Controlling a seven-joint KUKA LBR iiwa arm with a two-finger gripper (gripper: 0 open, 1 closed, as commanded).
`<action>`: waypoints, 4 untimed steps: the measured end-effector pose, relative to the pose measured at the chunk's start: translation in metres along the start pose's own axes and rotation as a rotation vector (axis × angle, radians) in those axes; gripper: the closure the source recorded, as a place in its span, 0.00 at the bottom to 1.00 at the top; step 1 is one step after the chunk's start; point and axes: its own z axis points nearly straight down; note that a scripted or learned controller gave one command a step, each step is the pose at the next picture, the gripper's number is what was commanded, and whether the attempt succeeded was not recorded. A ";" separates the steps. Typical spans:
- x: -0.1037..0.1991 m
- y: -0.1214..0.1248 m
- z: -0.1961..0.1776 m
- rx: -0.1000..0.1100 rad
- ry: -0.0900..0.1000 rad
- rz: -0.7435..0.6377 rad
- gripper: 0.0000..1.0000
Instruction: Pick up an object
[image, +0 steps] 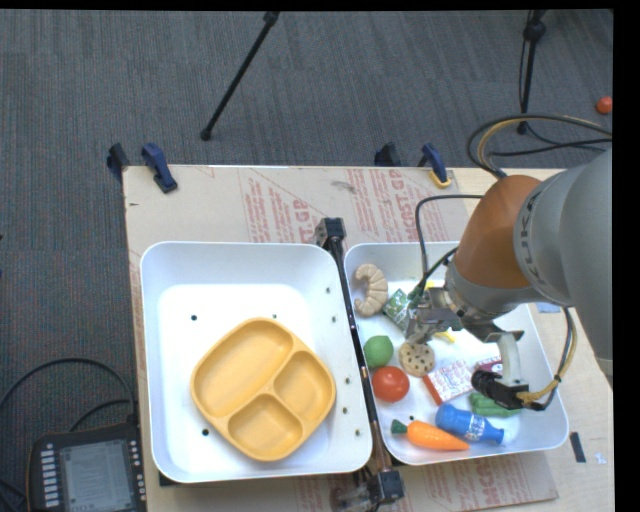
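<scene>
Likely pick, as a guess: brown cookie (416, 357), lying flat in the right bin (555, 425), just below the pincer (432, 318) on the near side. Close beside the pincer on the left, maybe touching: green packet (398, 306). No way to tell whether clenched or let go, or whether holding anything, with the tip tucked under the big grey and orange arm (520, 250). Could go wrong in a few ways. Flat cookie: hard to get under, easy to push away or flip over. Might grab the packet by mistake, or pinch both and drop one. Further left of the pincer: tan croissant (372, 288), green ball (378, 350) and red tomato (390, 383). Round ones, so ready to roll after a small bump. Nearer the front of the bin than the pincer: red and white packet (452, 378), orange carrot (435, 436) and blue bottle (470, 425), all packed close. Little room there, so easy to knock or jam against a neighbour. Far off to the left, in the left bin (150, 270): yellow tray (262, 388), well apart and safe from all this. Under everything: brown worktop (250, 200).
</scene>
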 end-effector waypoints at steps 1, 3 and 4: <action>-0.004 0.001 -0.001 -0.005 -0.008 0.003 0.00; -0.004 -0.002 0.003 0.007 0.004 -0.006 1.00; -0.004 -0.002 0.003 0.007 0.004 -0.006 0.00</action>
